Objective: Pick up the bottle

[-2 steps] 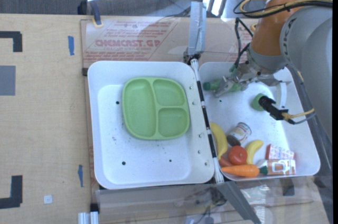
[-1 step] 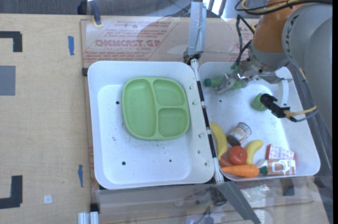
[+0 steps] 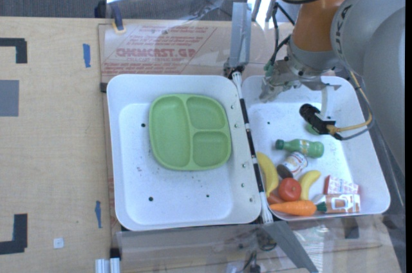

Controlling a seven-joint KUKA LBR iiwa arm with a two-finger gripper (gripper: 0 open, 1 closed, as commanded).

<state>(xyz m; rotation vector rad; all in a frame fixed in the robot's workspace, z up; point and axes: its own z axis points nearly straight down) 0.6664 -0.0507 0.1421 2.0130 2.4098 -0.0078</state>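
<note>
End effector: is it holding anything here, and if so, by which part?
Nothing is held. The end effector hangs over the far end of the right bin, and the bottle lies apart from it on the bin floor, untouched.

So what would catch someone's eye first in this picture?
The green divided plate lying alone in the left bin stands out most. Next comes the orange-banded arm over the far end of the right bin, whose near end holds a cluster: a green bottle, bananas, a tomato and a carrot.
</note>
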